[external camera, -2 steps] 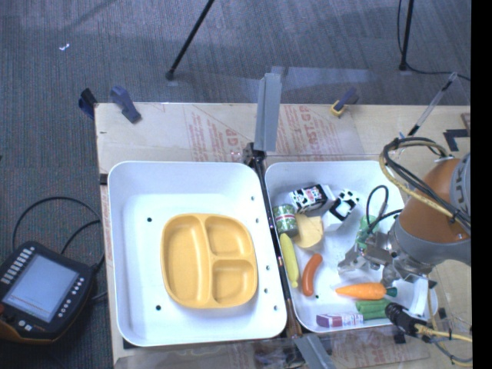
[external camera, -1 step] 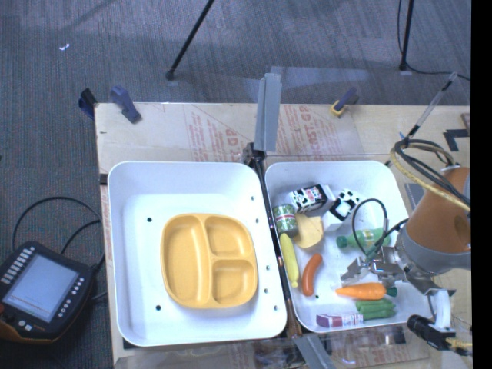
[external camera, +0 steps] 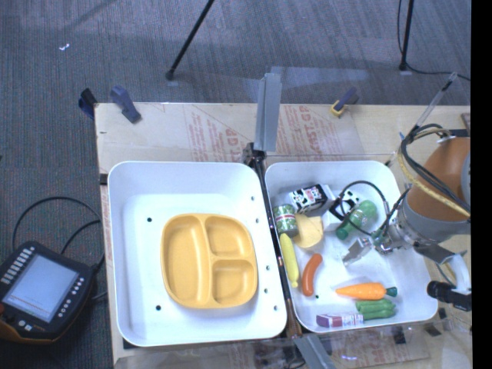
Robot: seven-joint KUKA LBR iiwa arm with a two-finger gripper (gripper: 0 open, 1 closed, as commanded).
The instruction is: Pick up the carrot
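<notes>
The carrot point(external camera: 361, 290), orange with a dark green stub at its right end, lies on its side near the front of the right bin point(external camera: 411, 294). My gripper point(external camera: 356, 249) reaches in from the right and hangs over the middle of that bin. It is a short way behind the carrot, apart from it, and nothing shows in it.
Around the carrot lie a green vegetable point(external camera: 377, 309), a small box point(external camera: 338, 320), a red sausage point(external camera: 310, 274) and a yellow banana point(external camera: 288, 258). A green bottle point(external camera: 357, 217), a cheese wedge point(external camera: 310, 231), a can point(external camera: 285, 220) and a black-and-white carton point(external camera: 310, 197) sit farther back. The left bin holds a yellow divided plate point(external camera: 209, 260).
</notes>
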